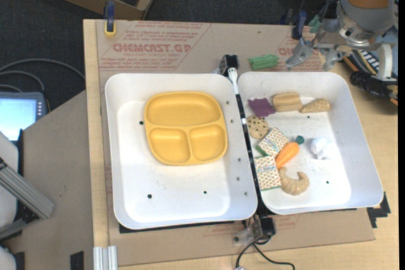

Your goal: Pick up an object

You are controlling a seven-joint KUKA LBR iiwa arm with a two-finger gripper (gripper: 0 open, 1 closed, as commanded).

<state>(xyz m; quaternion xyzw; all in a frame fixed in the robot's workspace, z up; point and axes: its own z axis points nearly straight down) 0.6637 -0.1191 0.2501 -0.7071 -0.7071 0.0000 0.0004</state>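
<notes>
The claw (311, 52) is hovering at the upper right of the frame, above the far rim of the right bin (361, 136). Its fingers are standing apart and are gripping nothing. The carrot (287, 153) is lying near the middle of the right bin, between a croissant (295, 183) and a cookie (257, 127). A yellow tray (185, 127) is sitting in the left bin (126, 155).
</notes>
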